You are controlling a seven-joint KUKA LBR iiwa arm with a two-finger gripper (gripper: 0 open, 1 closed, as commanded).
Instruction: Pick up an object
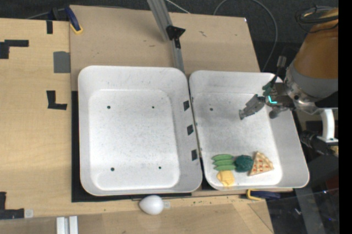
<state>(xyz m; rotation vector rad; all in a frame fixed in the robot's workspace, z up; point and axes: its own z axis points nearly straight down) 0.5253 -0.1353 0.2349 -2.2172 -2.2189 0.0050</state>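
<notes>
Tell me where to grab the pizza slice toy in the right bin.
Grip the pizza slice across its two straight sides near the narrow tip, coming from above. It lies flat, and the dark green piece crowds its left edge, so the tip likely offers more free room.

A single fixed camera looks down at a slant from above the bench [137, 29], far enough back to take in both white bins [88, 134], the arm [316, 62] entering from the right.
</notes>
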